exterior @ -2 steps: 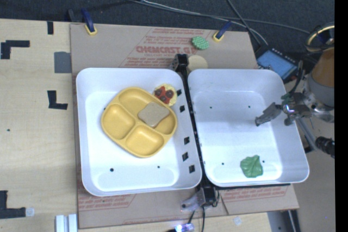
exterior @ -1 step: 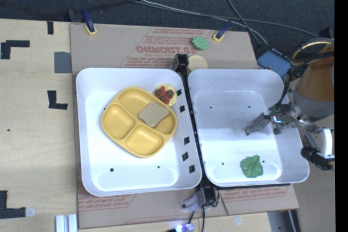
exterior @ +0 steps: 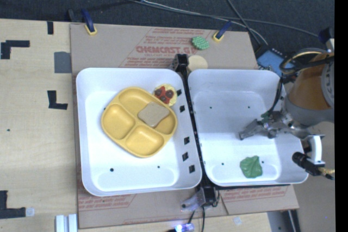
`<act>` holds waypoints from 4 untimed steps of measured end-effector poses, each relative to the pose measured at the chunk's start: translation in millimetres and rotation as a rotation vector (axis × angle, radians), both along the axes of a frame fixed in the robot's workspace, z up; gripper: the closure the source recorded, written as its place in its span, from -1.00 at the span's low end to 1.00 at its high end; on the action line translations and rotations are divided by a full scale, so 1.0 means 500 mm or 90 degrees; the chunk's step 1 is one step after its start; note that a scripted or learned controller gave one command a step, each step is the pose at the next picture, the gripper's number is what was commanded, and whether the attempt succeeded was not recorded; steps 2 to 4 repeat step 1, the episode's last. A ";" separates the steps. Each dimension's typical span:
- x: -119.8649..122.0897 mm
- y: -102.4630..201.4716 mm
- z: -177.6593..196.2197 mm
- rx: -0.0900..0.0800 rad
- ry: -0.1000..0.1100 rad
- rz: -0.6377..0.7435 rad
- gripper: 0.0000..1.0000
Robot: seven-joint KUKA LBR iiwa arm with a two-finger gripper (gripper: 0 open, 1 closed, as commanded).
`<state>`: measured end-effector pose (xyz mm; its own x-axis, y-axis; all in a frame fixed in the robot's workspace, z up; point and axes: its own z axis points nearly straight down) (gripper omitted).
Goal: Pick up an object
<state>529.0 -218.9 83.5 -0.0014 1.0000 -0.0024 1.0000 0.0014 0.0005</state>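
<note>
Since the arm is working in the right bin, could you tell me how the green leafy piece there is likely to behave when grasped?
The green leafy piece looks flat and crinkled, so it is probably light and somewhat floppy. It lies low on the right bin's floor, so fingers may slide over it. It seems unlikely to roll. The gripper sits apart from it.

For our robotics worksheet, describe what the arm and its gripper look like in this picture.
The grey KUKA arm has a rounded body with an orange band above the wrist. Dark cables loop beside it. At its end sits a grey metal two-finger gripper with slim fingers, over the right white bin.
</note>
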 end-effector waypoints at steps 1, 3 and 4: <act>0.003 -0.002 0.026 -0.002 -0.003 0.000 1.00; 0.003 -0.002 0.026 -0.002 -0.003 0.000 1.00; 0.003 -0.002 0.026 -0.002 -0.003 0.000 1.00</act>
